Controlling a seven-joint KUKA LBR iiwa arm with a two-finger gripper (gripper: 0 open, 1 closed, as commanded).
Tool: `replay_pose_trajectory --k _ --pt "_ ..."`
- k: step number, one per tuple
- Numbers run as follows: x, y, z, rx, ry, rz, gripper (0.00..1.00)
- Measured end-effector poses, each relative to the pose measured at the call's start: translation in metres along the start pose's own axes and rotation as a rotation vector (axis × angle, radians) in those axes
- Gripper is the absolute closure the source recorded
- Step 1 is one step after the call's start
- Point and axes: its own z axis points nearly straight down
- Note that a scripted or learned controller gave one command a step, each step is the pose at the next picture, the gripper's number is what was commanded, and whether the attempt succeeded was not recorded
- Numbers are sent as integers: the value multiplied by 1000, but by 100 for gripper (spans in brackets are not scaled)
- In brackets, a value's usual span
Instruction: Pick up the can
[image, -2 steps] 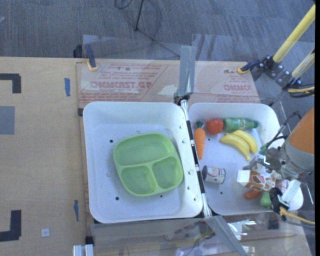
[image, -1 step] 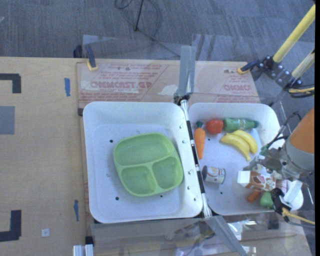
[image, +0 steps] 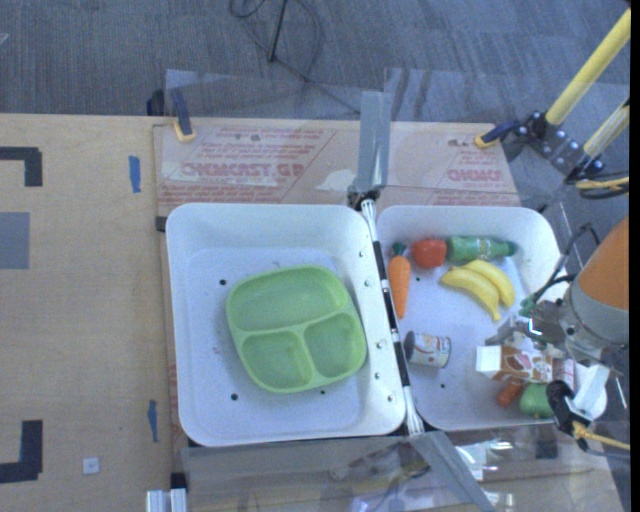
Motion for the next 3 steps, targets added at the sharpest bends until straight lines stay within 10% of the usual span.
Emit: replay_pose_trajectory --k 1,2,3 --pt "14 -13 -46 4 -21 -224 0" --pt "84 -7 4 -10 -27 -133 0" --pt "29 -18 -102 5 -22 -175 0"
